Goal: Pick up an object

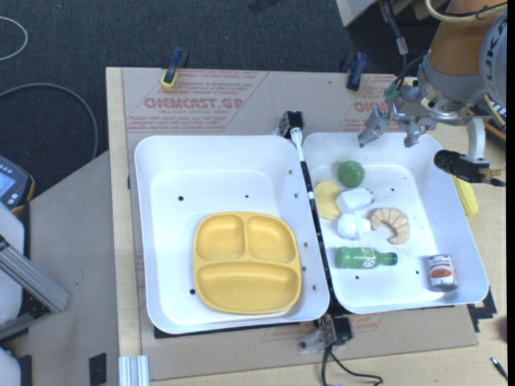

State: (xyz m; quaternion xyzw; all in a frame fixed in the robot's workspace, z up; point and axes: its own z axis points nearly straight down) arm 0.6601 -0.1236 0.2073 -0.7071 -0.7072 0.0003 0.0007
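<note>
Open gripper point(393, 128) above the right bin's point(459, 215) far edge, nothing between its fingers.

One yellow divided plate point(246, 261) lies in the left bin point(161, 215). The right bin holds six items clustered toward its left side, nearer than the fingers: green ball point(350, 172), yellow piece point(326, 199), two white pieces point(352, 211), croissant point(392, 223), green bottle point(364, 257); one can point(440, 272) sits near the right front corner.

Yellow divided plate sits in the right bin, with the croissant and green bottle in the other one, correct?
Not quite. The camera view shows the yellow divided plate in the left bin, not the right one. The croissant and green bottle lie in the other, the right bin.
</note>
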